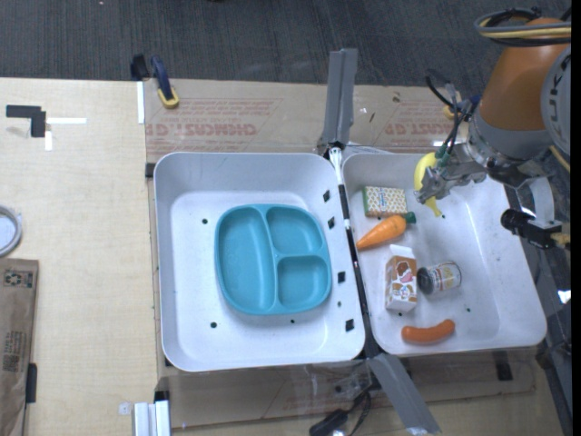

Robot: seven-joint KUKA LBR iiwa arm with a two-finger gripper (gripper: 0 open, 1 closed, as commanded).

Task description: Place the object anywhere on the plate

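Blue plate point(272, 260) w/ three compartments lies flat in the left bin, well apart from the gripper point(434, 187), far to its lower left in the pic. Yellow banana point(424, 173) sits right at the gripper, touching its near side at the right bin's back wall; grip can't be made out.

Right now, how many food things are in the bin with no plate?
6, maybe more hidden by the arm: banana at the gripper, box, carrot, carton, can, sausage.
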